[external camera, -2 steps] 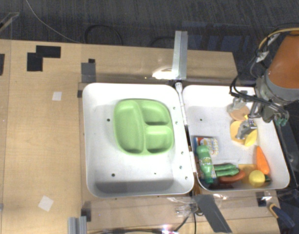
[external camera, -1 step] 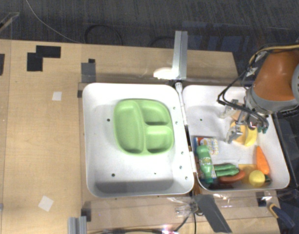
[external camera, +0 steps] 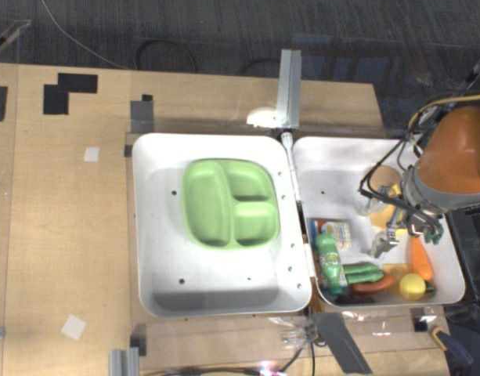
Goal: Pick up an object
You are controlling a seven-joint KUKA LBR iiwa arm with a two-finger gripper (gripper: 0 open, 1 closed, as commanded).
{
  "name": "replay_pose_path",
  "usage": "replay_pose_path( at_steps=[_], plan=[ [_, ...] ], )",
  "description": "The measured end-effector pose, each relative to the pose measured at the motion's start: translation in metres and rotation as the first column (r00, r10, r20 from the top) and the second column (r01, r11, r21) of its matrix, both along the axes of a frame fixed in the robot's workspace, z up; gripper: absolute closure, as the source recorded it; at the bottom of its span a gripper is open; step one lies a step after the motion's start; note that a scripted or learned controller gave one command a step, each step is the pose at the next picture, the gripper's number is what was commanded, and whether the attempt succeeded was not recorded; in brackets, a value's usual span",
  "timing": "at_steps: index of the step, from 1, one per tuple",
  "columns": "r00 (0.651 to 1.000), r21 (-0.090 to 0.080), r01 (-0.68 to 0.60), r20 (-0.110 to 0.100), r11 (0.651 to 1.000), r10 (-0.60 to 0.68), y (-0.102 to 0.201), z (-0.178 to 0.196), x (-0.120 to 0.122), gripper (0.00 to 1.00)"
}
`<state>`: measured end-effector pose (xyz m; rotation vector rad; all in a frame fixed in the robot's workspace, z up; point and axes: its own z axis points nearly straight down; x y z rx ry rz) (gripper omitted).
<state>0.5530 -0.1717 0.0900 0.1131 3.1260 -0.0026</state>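
The two-finger gripper (external camera: 384, 241) hangs low inside the shallow white right-hand bin (external camera: 333, 159), its metal fingertips (external camera: 378, 247) pointing down and toward the bin's lower left. Whether those fingers stand apart or together I cannot tell; they are small and partly masked by cables, and nothing is plainly caught between them.

Just beside the fingertips, on the side toward the arm, lies a tapered orange toy carrot (external camera: 420, 258), its long axis running roughly up and down the view, thick end nearer the gripper. Below it, near the bin's lower right corner, sits a small round yellow lemon-like toy (external camera: 412, 286). Toward the lower left of the fingers, a dark green cucumber-shaped toy (external camera: 363, 272) lies crosswise along the bin's near wall, and a bright green plastic bottle (external camera: 328, 258) lies lengthwise by the left wall.

The carrot looks like the nearest candidate: a short shift toward the arm, with the fingers set across its narrow width, would probably suit it.

Farther out, the shallow white left-hand bin (external camera: 157, 280) holds a pale green divided plastic tray (external camera: 228, 202).
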Motion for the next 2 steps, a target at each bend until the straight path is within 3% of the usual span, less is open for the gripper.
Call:
replay_pose_path(
  at_steps=[1,2],
  plan=[
    [0.997,-0.003,-0.076,0.005,0.997,0.076,-0.004,0.001,-0.036,0.00],
    [0.996,-0.004,-0.086,0.008,0.996,0.086,-0.011,0.001,-0.052,0.00]
  ],
)
